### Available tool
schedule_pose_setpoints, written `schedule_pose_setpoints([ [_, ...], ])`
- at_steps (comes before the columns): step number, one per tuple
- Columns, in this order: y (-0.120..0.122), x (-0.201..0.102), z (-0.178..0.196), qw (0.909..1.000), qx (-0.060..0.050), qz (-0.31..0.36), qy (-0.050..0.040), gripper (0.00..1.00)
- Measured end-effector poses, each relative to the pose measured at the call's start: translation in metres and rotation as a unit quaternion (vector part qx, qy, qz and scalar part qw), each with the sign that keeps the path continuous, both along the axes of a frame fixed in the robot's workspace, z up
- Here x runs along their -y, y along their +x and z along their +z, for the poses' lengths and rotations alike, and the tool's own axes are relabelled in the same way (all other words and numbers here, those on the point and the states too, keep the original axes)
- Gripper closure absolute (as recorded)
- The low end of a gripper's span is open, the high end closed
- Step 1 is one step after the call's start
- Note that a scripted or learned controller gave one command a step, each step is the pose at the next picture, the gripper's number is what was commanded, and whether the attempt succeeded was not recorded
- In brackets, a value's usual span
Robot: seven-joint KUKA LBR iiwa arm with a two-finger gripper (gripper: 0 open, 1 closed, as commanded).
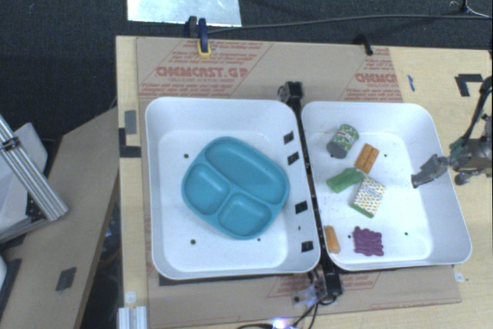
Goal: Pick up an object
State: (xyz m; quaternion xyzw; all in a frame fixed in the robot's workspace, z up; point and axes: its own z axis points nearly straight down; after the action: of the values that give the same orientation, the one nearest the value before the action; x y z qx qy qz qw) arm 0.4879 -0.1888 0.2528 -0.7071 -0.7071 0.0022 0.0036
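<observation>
Bare floor spans the right bin east of the patterned box, purple cluster.

plate in left bin, can in right bin

Only readable text: "CHEMCAST GP" in red on the brown protective sheet covering the bench, once on the far left behind the left bin, and again, less clear, on the far right behind the right bin. The red small print under it is too fine to read.
</observation>
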Motion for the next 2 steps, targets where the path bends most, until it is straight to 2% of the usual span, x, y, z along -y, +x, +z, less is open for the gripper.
schedule_pose_setpoints([
  [1, 0.002, 0.0, 0.005, 1.0, 0.005, 0.002, -0.0013, 0.0],
  [2, 0.005, -0.002, -0.058, 1.0, 0.003, 0.001, -0.0004, 0.0],
])
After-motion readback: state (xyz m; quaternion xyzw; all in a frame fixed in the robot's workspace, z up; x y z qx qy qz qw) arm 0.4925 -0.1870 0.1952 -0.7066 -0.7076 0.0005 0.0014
